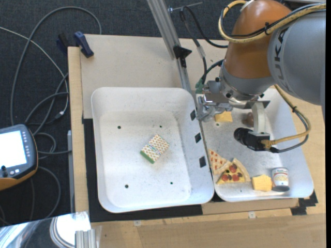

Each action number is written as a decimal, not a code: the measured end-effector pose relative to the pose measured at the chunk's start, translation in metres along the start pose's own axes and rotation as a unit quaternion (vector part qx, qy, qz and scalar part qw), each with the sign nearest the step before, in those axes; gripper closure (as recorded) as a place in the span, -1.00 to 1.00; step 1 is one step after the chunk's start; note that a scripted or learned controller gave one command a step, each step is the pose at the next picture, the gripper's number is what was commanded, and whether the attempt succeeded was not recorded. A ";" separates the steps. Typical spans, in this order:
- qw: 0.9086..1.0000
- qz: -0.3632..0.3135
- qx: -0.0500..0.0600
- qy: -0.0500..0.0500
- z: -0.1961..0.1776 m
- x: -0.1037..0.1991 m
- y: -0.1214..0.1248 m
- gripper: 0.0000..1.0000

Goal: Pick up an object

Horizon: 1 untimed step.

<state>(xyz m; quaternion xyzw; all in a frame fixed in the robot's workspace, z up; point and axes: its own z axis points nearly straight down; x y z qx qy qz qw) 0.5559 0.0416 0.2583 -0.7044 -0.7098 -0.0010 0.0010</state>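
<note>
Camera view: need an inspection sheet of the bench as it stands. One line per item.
Surface: bench bears two white bins side by side, left bin and right bin.
Job's things: patterned packet lies alone in the left bin; pizza slices, yellow block, small jar and yellow piece in the right bin.
Clutter: blue clamp at the bench's far left corner.
Grippers: hand low over the right bin; fingers hidden.
Cables: yellow hose on the arm; floor cables left.
Surroundings: pendant at left.
</note>
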 end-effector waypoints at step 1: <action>1.000 0.001 0.002 0.000 0.008 0.046 -0.006 1.00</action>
